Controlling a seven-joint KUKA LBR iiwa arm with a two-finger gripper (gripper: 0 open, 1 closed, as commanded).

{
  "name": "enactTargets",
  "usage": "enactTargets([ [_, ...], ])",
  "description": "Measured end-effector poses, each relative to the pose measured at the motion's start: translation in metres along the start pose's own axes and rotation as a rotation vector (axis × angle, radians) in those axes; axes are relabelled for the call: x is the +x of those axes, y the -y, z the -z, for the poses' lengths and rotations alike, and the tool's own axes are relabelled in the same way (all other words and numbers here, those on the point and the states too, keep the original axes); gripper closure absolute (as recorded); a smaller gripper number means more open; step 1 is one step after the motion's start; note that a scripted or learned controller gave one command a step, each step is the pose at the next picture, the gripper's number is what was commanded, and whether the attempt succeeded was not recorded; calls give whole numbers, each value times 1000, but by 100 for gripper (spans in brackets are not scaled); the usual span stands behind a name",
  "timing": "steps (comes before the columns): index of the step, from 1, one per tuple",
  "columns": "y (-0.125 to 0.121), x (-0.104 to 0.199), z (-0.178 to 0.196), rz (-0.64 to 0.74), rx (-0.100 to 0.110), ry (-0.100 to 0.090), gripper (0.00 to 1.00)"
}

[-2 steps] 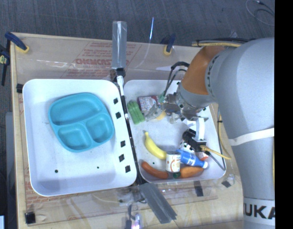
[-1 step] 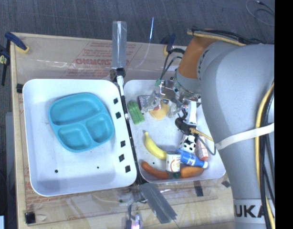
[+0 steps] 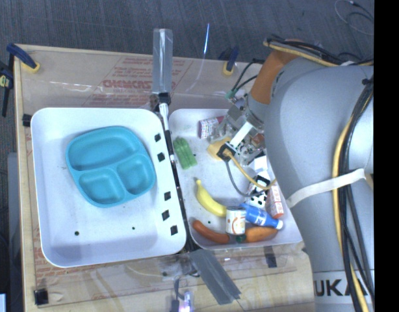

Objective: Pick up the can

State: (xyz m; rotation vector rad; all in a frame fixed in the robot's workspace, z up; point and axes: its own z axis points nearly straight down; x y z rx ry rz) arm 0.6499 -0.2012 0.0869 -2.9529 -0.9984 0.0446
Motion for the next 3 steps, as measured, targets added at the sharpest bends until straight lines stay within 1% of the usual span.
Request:
enactTargets([
  [1, 0, 5, 11, 12, -14, -8, 100],
  [2, 68, 33, 154, -72, -28, -20, 100],
  [3, 136, 57, 185, -101, -25, -18, 100],
])
